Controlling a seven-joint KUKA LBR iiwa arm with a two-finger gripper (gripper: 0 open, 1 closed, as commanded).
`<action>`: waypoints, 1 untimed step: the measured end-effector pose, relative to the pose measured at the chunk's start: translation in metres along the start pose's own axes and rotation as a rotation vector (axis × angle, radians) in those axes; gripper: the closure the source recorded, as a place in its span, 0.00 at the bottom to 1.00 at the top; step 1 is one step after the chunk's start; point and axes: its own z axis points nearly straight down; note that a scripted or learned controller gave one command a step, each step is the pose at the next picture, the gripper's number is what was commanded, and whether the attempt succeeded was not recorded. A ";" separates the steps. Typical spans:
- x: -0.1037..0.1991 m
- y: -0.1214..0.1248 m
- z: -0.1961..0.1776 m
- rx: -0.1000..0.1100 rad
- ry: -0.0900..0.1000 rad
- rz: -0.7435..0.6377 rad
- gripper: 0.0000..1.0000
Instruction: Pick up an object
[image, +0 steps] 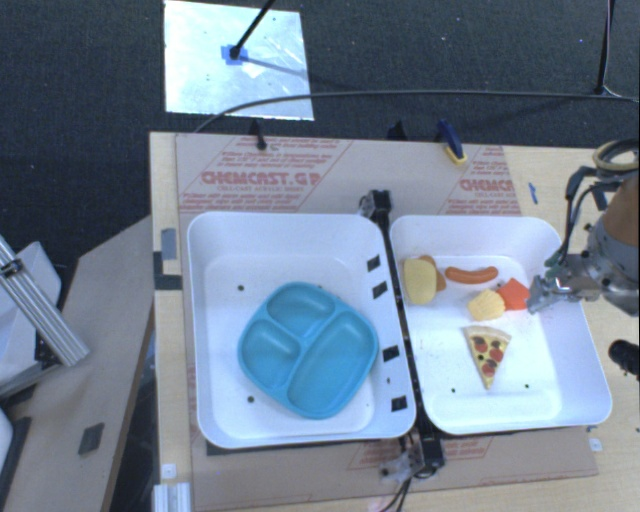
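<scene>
Two white bins side by side on the worktop (300, 165): left bin (215, 240) with a blue divided plate (307, 348), right bin (570, 400) with toy food. Clustered in the upper half of the right bin: a yellow-and-brown piece (421, 279), a sausage (471, 274), a yellow lump (487, 304), an orange block (514, 294); lower down, a pizza slice (487, 351), tip toward the frame's bottom. Pincer (540, 297) at the right bin's right side, just beside the orange block. Nothing seen between the tips; how far apart, cannot tell. Nearest target, probably: orange block, lying immediately left of the pincer in the frame, yellow lump touching it further left. Sausage's long axis runs left to right, higher up.
</scene>
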 end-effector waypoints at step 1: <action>-0.007 0.009 -0.058 -0.003 -0.001 -0.001 1.00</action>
